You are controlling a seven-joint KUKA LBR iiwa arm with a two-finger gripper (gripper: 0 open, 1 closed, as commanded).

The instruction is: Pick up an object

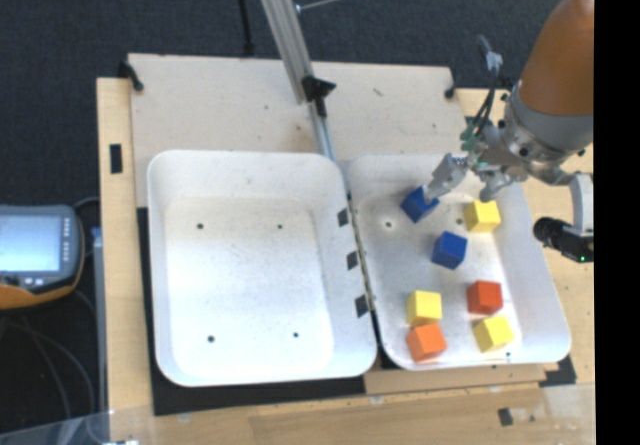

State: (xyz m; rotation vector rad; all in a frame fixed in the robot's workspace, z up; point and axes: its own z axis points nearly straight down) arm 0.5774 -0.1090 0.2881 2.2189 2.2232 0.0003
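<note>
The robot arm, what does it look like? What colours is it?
The arm is a fat rounded tube with a big orange band, then a grey ring at the wrist. Thin dark cables run down its side to the end effector, which is small, silvery grey metal with narrow fingers.
</note>
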